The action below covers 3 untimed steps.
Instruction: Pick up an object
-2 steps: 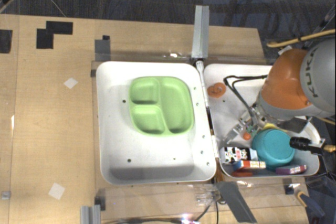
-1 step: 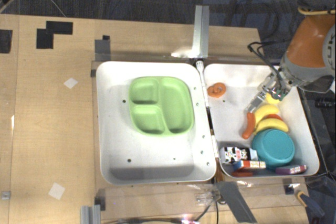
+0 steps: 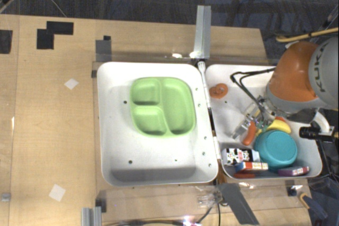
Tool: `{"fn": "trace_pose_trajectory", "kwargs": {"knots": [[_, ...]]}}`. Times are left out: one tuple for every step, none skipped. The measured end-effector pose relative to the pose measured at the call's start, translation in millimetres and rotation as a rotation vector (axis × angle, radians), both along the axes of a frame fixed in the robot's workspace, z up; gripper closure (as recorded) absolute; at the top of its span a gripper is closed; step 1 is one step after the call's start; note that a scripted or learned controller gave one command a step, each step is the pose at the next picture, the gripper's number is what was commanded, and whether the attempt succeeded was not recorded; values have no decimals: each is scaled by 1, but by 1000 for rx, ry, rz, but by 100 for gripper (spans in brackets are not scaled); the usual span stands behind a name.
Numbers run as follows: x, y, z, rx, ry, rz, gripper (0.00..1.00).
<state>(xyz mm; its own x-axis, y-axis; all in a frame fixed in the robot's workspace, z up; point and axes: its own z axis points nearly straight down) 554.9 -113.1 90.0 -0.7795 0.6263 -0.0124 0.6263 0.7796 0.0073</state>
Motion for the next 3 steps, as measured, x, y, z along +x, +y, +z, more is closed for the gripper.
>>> {"fn": "trace_pose_trajectory", "kwargs": {"knots": [[-11,26,1,0,-3,-48,0],[63,-2,22,3,3,-227,0],[9,17,0,4,-1,-290,0]]}}
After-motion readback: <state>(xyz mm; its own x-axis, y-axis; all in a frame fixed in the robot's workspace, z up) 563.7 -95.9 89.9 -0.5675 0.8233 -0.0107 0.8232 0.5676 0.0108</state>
